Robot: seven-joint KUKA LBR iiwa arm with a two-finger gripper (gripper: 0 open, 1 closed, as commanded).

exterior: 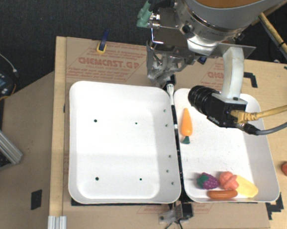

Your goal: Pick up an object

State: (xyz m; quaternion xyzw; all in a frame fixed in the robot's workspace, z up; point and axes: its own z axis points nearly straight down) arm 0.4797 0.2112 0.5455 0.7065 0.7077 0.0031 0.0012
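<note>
Your gripper (163,71) at twelve o'clock above the bins' far edge (opening unreadable), carrot (187,122) in right bin (264,162), toys at five o'clock

Orange carrot (187,121), 2 white bins (82,131)

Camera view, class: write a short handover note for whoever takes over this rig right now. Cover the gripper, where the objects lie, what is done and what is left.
Gripper: up at the far edge of the bins, near the divide; nothing seen held.
Objects: toy carrot lies in the right bin near its left wall. Purple grapes, a pink piece, a yellow piece and a sausage cluster at that bin's near edge.
Left bin: white floor with small dark dots.
Done: no pick yet.
Left: descend on one object, perhaps the carrot as nearest, grasp, lift.
</note>
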